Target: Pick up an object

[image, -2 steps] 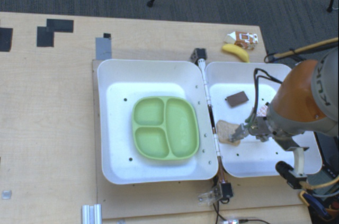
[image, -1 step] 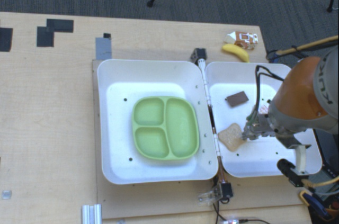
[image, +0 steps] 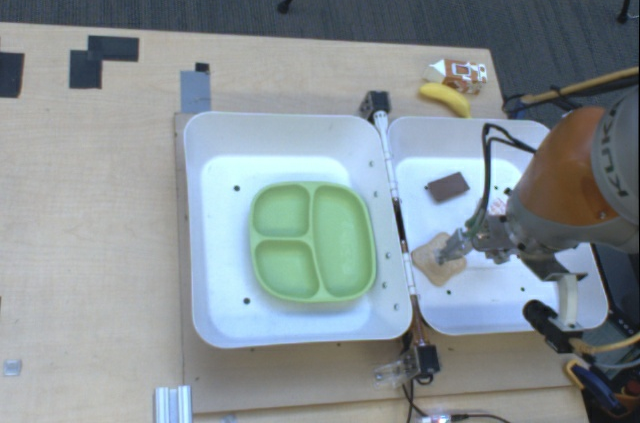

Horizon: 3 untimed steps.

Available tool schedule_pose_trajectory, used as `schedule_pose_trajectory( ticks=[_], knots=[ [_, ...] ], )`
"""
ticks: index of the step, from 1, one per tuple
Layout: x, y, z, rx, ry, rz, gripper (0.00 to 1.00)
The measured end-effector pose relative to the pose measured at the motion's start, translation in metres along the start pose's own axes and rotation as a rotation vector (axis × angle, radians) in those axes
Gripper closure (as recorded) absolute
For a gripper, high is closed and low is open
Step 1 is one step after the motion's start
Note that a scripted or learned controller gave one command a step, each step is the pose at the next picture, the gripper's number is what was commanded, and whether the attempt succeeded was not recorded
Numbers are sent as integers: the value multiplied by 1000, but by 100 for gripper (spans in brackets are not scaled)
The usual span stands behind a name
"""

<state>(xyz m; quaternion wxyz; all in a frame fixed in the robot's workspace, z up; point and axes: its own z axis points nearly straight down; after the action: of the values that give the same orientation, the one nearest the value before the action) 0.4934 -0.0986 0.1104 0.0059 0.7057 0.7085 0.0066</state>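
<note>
A tan, bread-like piece [image: 432, 263] lies in the right bin [image: 500, 311], near its left wall. My gripper [image: 453, 248] is low over the right side of that piece, touching or almost touching it; the contact itself is hidden by the gripper. A flat dark brown block [image: 447, 186] rests further back in the same bin, apart from the gripper. The grey arm with its orange band [image: 565, 181] reaches in from the right.
The left bin [image: 215, 241] holds a green three-compartment plate [image: 312, 242]. Behind the right bin, a banana [image: 445, 98] and a small packet [image: 460, 71] lie on the bench. The bins' shared divider [image: 393, 211] runs just left of the tan piece.
</note>
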Motion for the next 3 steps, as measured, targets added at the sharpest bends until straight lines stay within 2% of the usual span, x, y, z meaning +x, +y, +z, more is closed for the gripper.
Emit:
schedule_pose_trajectory(
  ticks=[1, 2, 3],
  knots=[
    [1, 2, -10, -3, 0, -1, 100],
    [1, 2, -10, -3, 0, -1, 0],
    [13, -4, 22, 7, -3, 2, 0]
  ],
)
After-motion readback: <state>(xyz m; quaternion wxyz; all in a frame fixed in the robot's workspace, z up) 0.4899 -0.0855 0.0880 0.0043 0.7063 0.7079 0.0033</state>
